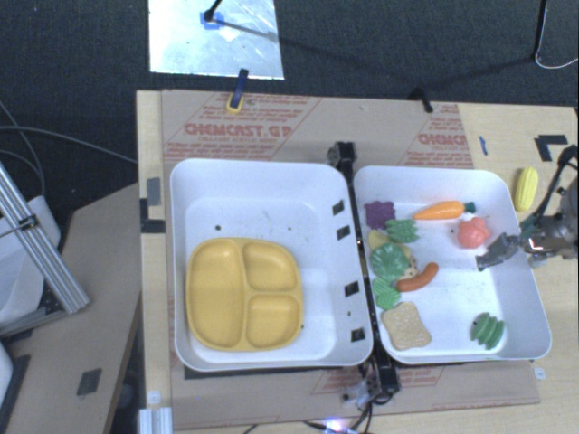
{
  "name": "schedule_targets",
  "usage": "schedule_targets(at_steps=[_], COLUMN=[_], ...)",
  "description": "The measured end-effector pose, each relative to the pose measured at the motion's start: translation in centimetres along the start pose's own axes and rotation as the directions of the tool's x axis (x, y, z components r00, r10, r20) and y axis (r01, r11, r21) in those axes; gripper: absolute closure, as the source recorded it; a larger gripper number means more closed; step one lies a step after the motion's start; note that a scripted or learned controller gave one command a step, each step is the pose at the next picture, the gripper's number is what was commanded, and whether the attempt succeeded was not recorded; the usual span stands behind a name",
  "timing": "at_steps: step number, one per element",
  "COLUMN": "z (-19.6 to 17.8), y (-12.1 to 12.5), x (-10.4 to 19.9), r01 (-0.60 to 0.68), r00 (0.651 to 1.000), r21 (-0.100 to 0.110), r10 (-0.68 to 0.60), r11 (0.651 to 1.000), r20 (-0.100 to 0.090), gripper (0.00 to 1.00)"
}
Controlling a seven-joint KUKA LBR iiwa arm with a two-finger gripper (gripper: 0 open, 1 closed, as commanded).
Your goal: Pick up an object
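Nothing is picked yet: the gripper (pixel 496 253) hangs at the bin's (pixel 529 333) edge, its opening unclear, tomato (pixel 472 233) just beside it.

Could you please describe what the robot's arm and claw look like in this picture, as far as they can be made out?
At the picture's right edge, over the right bin, a short stretch of the arm shows as grey metal, blurred. The claw is a dark grey, angular piece at its end. A small reddish spot sits on the wrist just behind it. A thin dark cable curves above the wrist.
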State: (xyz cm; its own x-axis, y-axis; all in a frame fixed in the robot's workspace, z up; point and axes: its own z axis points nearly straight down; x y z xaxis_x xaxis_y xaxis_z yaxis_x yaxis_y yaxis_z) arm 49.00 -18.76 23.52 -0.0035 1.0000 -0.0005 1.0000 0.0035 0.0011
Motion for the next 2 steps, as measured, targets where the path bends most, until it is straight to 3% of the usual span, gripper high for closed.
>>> schedule_targets(at_steps=[1,2], z=[15.2,14.9], y=[5.2,4.5], x=[8.2,10.5], r01=[0.006,0.001], r00=[1.000,1.000], r21=[0.002,-0.004], r10=[-0.006,-0.001], r11=[1.000,1.000], r20=[-0.007,0.000], gripper=[0.00,0.00])
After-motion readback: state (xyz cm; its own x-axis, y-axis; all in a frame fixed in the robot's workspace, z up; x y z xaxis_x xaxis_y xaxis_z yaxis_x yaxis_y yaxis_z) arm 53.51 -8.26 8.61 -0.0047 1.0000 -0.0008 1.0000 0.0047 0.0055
